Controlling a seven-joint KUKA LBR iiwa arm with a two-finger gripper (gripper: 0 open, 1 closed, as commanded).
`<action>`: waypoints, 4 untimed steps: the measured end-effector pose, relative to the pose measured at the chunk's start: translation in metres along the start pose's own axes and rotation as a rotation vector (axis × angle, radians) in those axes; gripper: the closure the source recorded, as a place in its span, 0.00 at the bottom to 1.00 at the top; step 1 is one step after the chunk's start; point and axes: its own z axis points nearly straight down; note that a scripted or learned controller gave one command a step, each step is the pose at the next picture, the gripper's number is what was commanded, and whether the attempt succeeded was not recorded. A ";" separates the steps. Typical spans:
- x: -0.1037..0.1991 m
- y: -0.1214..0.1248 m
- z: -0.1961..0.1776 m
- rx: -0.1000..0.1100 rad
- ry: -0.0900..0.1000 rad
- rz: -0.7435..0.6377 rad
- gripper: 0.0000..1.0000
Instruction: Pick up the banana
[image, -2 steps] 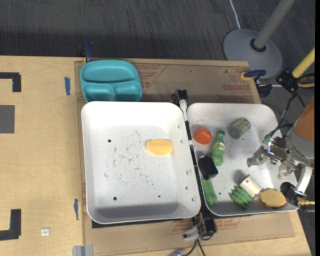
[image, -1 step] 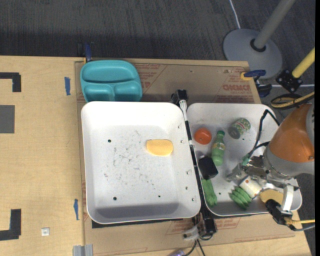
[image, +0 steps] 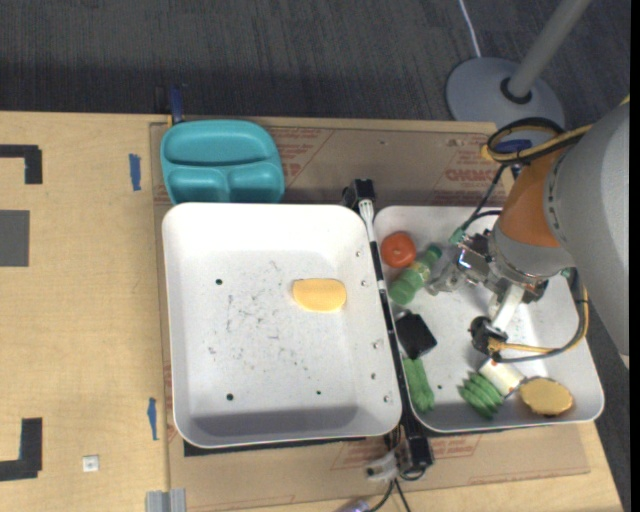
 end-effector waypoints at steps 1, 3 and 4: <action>-0.025 -0.077 -0.001 -0.004 0.000 -0.292 0.00; -0.024 -0.076 -0.021 -0.008 0.000 -0.289 1.00; -0.008 -0.116 -0.099 0.001 -0.001 -0.051 1.00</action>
